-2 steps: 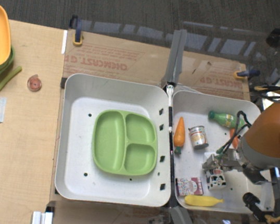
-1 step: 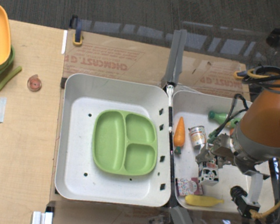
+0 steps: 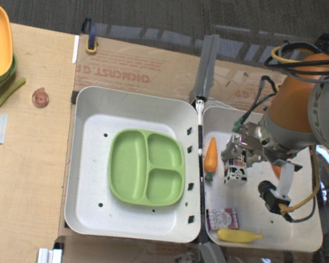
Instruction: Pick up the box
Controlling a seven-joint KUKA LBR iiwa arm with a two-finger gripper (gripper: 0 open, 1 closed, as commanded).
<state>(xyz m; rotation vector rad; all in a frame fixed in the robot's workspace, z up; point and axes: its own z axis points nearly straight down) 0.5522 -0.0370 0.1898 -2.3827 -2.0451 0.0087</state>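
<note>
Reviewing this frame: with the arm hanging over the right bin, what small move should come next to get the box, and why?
Probably a short shift toward the bin's near edge, then down. The gripper hovers by the carrot over a small black-and-white item, while the box, pink and patterned, lies flat nearer the front beside the banana. Nothing shows the box between its fingers.

Right bin (image 3: pixel 314 241) crowded, carrot (image 3: pixel 211 154) left of the gripper (image 3: pixel 236 161), small box (image 3: pixel 237 174) right under it, pink packet (image 3: pixel 223 218) and banana (image 3: pixel 238 235) nearer the front wall, bare floor to its right.

arm (image 3: pixel 317 102) runs off right edge; its wrist hides the hand.
</note>
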